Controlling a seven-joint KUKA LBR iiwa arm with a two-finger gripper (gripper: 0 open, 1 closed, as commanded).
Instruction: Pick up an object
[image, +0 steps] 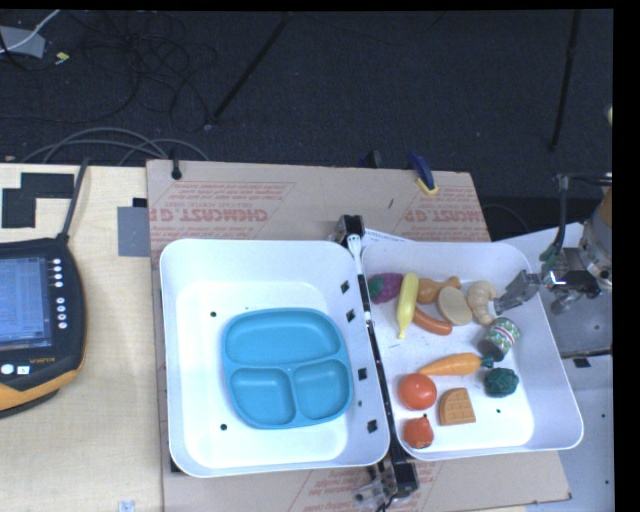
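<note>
Nearest us, at the front edge of the right bin (560, 425), we see a small red piece (418, 432) and a tan waffle-like piece (456, 407), with a red tomato (418, 390) just behind. Further in lie an orange carrot (452, 365) and a dark green lump (501, 381). The left bin (190, 280) carries a blue divided plate (287, 366). Toward the right bin's far edge we find a yellow banana (407, 303), a purple piece (384, 287) and a sausage (432, 322). The pincer (518, 290) hangs over the right bin's far right corner, its fingers slightly apart, with nothing between them. A pendant (35, 310) rests at the table's left edge.
</note>
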